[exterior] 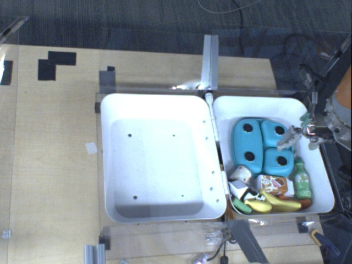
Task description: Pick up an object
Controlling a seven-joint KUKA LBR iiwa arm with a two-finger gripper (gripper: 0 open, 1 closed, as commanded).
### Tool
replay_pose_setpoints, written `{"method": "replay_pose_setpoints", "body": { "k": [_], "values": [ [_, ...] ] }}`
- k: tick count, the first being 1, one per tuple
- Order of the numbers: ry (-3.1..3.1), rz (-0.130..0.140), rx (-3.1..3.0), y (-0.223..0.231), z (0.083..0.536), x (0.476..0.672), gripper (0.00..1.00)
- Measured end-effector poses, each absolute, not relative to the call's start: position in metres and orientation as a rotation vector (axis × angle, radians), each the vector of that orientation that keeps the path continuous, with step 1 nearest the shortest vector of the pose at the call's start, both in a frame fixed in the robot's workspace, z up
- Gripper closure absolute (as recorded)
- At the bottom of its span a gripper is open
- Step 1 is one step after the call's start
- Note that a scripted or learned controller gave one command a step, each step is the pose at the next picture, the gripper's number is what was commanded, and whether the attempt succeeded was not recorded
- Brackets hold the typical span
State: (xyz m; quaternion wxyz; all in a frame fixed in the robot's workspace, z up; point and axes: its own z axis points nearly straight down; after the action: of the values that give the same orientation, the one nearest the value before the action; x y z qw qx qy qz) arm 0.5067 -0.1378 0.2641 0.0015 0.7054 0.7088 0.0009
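The left bin (154, 158) lies bare beside the right bin (258, 104). There, the blue plastic tray (262, 147) sits above a banana (280, 202) and green bottle (301, 181). The hand (301, 132), grip unclear, hovers at the tray's right edge; descend squarely onto one item.

no legible text, printed packet (273, 185) and green bottle (301, 181) labels too small to read

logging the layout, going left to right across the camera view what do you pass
left white bin → divider bar → blue tray inside right white bin → green bottle → gripper at that bin's right edge
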Motion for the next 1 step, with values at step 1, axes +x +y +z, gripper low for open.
{"method": "replay_pose_setpoints", "body": {
  "k": [1],
  "values": [
    [1.891,0.014,2.496,-0.1722,0.1091,0.5124,0.00]
  ]
}}
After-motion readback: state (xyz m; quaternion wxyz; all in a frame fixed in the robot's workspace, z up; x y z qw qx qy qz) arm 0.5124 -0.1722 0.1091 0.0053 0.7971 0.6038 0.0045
